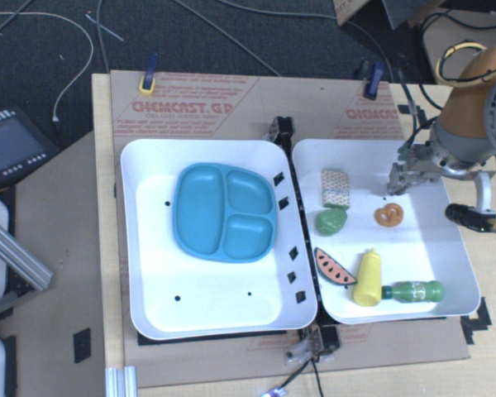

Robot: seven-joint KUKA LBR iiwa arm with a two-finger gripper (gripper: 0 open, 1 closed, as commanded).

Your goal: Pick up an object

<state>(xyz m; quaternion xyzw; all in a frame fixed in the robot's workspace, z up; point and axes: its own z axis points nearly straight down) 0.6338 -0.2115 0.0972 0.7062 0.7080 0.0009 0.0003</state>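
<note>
The right bin [446, 222] holds several small objects: a patterned block [336, 188], a green lump [331, 221], an orange pretzel [388, 215], a watermelon slice [335, 268], a yellow bottle [368, 278] and a green bottle [414, 291]. My gripper [395, 182] hangs over the bin's back right part, just above and behind the pretzel. No object shows between its fingers.
The left bin [149, 246] carries a blue divided plate [224, 212]. A black divider with clips [291, 222] runs between the bins. Blue clamps [150, 81] hold the cardboard at the back. Cables lie on the floor behind the bench.
</note>
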